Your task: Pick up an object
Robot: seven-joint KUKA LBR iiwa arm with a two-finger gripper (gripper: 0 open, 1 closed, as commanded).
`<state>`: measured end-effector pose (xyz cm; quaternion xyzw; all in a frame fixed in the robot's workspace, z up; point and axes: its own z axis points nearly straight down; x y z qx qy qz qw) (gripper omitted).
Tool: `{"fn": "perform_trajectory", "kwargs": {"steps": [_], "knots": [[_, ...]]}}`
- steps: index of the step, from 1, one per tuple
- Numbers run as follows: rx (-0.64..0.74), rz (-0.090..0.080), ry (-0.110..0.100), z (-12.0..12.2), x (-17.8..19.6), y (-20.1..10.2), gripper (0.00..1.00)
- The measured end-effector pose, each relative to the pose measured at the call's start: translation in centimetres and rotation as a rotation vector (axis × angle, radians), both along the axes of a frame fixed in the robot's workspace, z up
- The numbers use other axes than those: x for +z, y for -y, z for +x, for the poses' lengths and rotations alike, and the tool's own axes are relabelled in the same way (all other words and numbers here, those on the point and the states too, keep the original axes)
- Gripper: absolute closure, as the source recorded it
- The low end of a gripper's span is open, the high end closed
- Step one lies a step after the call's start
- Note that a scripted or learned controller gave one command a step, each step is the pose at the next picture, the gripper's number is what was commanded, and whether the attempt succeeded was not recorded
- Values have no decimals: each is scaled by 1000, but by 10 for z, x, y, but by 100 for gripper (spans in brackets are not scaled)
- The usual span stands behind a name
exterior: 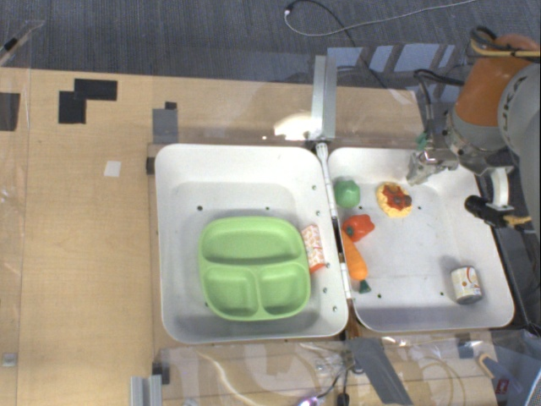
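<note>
The right bin (pixel 423 307) holds several small objects. A green round fruit (pixel 346 193) lies by its left wall, with a red pepper (pixel 359 226) and an orange carrot (pixel 356 263) below it. A yellow piece with a red topping (pixel 395 200) lies near the bin's back. A small tin can (pixel 465 283) lies on its side at the front right. My gripper (pixel 421 169) hangs over the back of the right bin, just up and right of the yellow piece, with nothing seen in it.
The left bin (pixel 177 227) holds a green divided plate (pixel 254 267) and a red-and-white packet (pixel 313 248) against the wall between the bins. A metal post (pixel 325 96) stands behind that wall. The arm (pixel 499 100) fills the upper right.
</note>
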<state>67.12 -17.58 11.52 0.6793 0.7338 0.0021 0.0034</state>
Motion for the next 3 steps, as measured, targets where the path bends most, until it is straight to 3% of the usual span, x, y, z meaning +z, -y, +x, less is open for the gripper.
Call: {"fn": "perform_trajectory", "kwargs": {"steps": [1,2,3], "knots": [[1,-1,0,0,0,0,0],[44,-10,30,-16,-12,-19,0],[-27,-6,35,-42,-12,-38,0]]}}
